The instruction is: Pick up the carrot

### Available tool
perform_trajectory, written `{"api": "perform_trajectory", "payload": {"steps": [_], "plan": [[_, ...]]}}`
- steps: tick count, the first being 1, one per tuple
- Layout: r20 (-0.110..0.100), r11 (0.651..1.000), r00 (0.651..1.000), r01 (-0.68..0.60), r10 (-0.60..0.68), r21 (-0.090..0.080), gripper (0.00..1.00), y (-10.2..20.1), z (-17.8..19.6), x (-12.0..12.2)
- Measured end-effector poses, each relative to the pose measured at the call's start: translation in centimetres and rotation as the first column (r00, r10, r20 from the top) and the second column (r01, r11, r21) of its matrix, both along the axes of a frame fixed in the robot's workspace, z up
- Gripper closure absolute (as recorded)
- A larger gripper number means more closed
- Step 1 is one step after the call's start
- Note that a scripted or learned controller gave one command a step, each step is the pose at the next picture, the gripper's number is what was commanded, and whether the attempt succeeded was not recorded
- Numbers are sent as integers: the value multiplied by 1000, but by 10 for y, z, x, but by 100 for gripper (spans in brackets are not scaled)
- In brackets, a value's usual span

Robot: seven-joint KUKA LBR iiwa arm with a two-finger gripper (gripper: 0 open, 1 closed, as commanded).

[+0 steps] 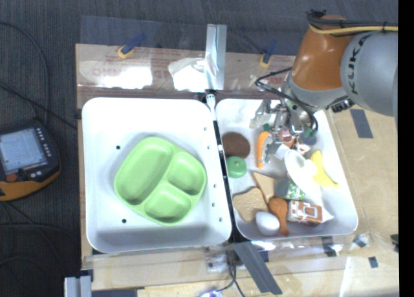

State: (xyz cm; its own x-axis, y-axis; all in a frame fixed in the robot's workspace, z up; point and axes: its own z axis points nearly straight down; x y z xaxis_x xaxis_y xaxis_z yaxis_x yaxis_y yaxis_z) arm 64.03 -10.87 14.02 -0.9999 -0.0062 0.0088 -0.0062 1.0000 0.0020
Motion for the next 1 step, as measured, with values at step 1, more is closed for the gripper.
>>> {"api": "perform_trajectory", "payload": {"steps": [1], "plan": [[21,993,993,117,-117,-2,0,11,-49,-9]]}}
